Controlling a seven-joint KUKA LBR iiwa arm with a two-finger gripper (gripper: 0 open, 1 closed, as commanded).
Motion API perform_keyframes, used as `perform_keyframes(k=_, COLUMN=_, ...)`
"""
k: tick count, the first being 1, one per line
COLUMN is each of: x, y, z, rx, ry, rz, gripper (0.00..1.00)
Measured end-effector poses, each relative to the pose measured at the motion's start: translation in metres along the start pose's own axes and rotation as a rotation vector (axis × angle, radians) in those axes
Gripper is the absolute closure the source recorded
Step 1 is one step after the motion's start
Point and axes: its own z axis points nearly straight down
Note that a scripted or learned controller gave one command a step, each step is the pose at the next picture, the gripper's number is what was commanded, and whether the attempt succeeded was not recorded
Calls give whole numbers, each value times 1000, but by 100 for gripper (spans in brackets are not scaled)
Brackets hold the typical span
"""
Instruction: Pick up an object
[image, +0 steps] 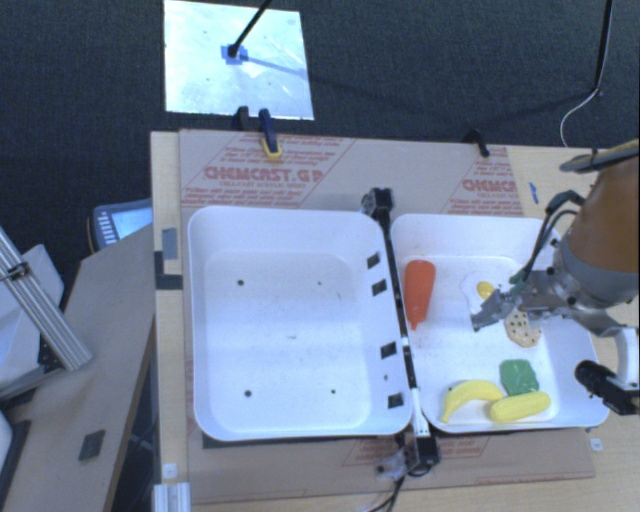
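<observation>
The gripper (490, 312) hangs in the right bin (450, 232); how wide it stands I cannot tell. The carrot (418, 290) lies at its nine o'clock, the banana (468, 395) at six o'clock.

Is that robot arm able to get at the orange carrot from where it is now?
Probably yes. The carrot lies alone by the divider in the right bin, with nothing on top or crowding it, and the gripper hovers in the same bin with bare floor between them.
</observation>
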Motion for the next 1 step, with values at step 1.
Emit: perform_keyframes(k=1, x=0, y=1, z=-11, rx=-3, ry=0, rz=-2, gripper=100)
